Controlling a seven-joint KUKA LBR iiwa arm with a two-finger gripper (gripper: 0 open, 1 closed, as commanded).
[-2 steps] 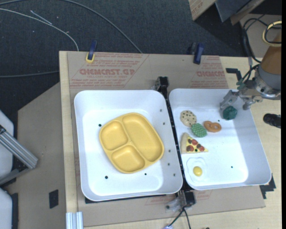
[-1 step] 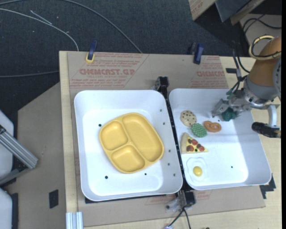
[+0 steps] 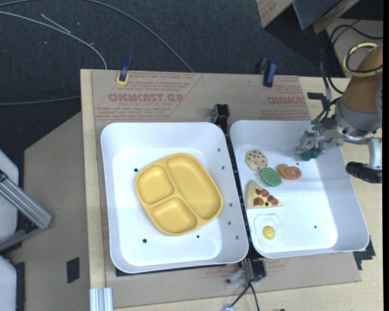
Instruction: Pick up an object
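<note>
The arm [image 3: 364,91] is running off the right edge, so most of its length is being lost. The gripper [image 3: 309,149] is showing too small and blurred for me to make out anything between its tips. The right bin [image 3: 340,200] is getting its far corner covered by the wrist. A cardboard box [image 3: 276,9] is being cropped by the top edge.

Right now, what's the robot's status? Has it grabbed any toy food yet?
Gripper over right bin, upper part, nothing seen in it. Cookie, donut, green piece, pizza slice, egg all lying in bin. Nothing in the way.
</note>
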